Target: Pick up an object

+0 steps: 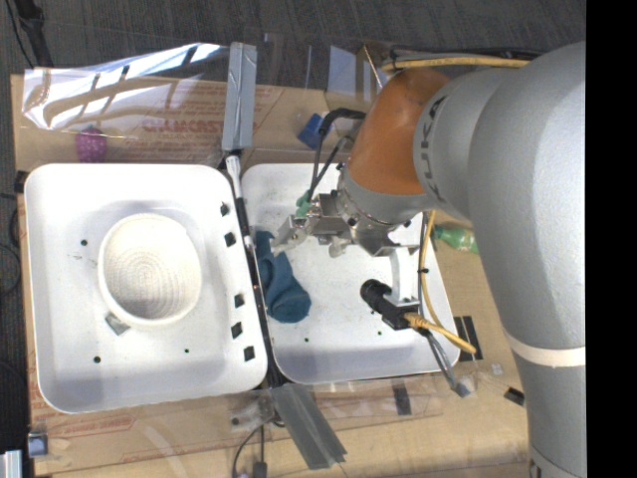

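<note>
A dark blue cloth-like object lies in the right bin, against its left wall. My gripper hangs over the middle of that bin, just right of and slightly above the blue object, not touching it. A green object peeks out at the bin's right side, mostly hidden behind my arm. A small green bit shows beside the gripper. In the left bin sits a round white bowl-shaped object.
A grey divider strip runs between the bins at the back. Outside the bins lie a purple item at the far left and a blue item behind the right bin. My large arm covers the right bin's right half.
</note>
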Tool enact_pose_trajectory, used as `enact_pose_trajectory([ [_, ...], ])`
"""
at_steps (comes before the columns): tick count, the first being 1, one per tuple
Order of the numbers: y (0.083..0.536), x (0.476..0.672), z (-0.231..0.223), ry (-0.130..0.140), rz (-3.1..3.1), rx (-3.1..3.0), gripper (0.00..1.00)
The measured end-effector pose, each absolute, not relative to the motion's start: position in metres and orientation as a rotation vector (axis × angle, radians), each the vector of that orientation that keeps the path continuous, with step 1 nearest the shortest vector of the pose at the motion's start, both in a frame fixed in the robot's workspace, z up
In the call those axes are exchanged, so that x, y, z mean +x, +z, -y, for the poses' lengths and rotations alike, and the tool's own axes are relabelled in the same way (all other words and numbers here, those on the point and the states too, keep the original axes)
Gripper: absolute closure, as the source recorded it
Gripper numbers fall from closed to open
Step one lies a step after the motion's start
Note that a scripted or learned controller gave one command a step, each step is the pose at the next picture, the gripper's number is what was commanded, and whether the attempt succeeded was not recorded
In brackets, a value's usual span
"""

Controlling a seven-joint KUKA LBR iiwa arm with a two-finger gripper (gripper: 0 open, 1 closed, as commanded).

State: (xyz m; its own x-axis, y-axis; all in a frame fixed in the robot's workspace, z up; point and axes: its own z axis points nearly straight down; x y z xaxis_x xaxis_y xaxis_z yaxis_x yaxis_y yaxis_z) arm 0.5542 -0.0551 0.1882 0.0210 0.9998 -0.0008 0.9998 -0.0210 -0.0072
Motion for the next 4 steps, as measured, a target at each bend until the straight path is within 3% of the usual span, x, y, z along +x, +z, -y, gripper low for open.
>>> enact_pose_trajectory([
  [1,0.133,0.582,0.093,0.011,2.231,-2.200,0.00],
  [2,0.089,0.556,0.093,0.006,2.286,-2.146,0.00],
  [3,0.089,0.611,0.092,0.004,2.276,-2.158,0.00],
  [4,0.090,0.512,0.141,0.003,2.287,-2.146,0.00],
])
